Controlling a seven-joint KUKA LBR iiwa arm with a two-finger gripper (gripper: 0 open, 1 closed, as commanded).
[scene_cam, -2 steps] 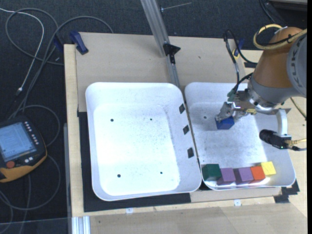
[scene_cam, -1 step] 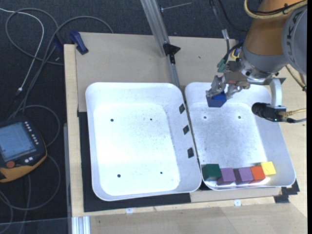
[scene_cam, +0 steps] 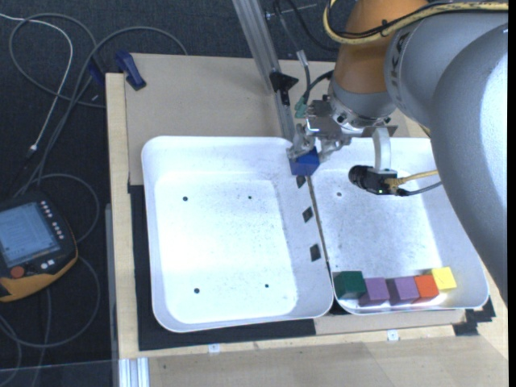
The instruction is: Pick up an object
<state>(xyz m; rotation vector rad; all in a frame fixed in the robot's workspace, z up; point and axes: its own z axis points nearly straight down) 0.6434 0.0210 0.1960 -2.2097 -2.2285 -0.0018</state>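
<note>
- The hand (scene_cam: 306,153) was clamped on a blue block (scene_cam: 305,164) at the right bin's (scene_cam: 463,301) eleven o'clock corner.
- A straight, slow lift looked safest, clear of the rim.

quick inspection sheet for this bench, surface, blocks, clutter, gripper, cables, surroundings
surface: wooden bench bearing left bin and right bin
job's things: green block, purple block, second purple block, orange block, yellow block lined along right bin's near wall; blue block at the gripper
clutter: blue clip on bench's far left corner
grippers: gripper above the bins' divide, blue block at its tip
cables: white cables on floor
surroundings: pendant at left
</note>
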